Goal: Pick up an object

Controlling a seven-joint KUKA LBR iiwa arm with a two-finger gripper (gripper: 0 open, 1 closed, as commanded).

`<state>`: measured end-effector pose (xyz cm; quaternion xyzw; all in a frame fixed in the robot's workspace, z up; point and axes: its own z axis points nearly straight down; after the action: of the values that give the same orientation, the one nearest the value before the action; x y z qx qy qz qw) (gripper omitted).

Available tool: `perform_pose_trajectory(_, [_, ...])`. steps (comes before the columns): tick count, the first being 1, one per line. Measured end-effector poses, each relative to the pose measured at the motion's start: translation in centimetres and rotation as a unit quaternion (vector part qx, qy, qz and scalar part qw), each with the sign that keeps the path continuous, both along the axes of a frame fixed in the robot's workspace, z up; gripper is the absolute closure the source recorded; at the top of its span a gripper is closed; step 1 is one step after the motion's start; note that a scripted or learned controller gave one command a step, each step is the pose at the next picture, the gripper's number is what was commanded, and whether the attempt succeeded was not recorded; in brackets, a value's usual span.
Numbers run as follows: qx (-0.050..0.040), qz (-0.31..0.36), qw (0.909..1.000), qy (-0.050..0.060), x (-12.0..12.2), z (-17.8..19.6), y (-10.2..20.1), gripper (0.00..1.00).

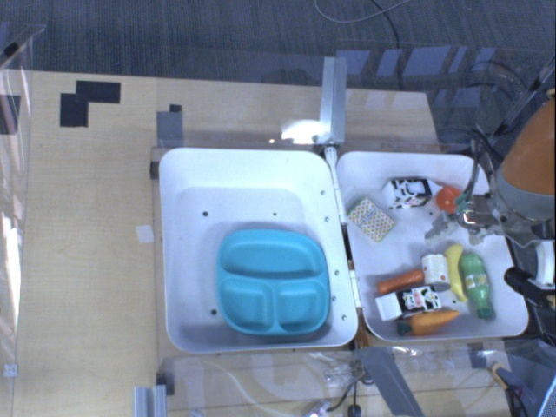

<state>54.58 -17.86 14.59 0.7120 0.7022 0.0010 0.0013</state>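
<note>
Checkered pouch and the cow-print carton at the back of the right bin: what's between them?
Only bare white bin floor separates the checkered pouch from the cow-print carton, per the camera view.

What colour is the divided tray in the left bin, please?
Light blue tray, shown in the camera view.

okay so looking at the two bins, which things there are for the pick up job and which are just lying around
For the job:
gripper
right bin
tomato
banana
green bottle
two carrots
checked pad
cow-print items
white can

Lying about:
left bin
blue tray
cable
</note>
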Motion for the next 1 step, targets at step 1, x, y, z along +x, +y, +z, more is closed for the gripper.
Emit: perform_pose_trajectory(1, [-0.0010, 0.009, 1.0000, -0.005, -0.94, -5.53, -1.27, 0.00])
